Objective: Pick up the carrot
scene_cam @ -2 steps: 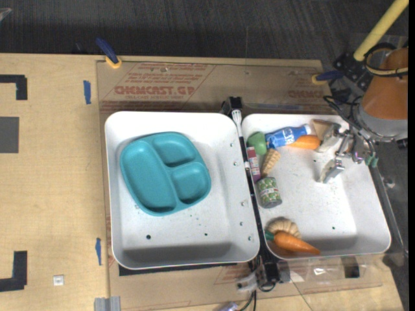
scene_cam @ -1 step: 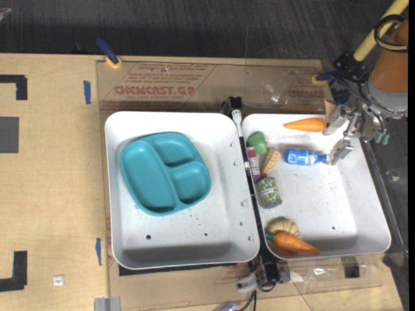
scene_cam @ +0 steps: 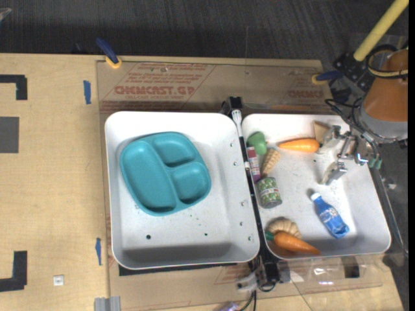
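Carrot (scene_cam: 298, 146) just beside fingers (scene_cam: 332, 171)

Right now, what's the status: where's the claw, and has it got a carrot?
Two-finger gripper hovers over right white bin, holding nothing. Nearest orange carrot lies just left of it. Second carrot near front edge. Nothing between.

- Arm (scene_cam: 388, 99): broad orange band above the wrist, pale grey segment below it.
- Black cables (scene_cam: 347, 83) looped beside the band.
- Pincer (scene_cam: 338, 161): light grey and silver metal parts, small and angular, with dark fittings.
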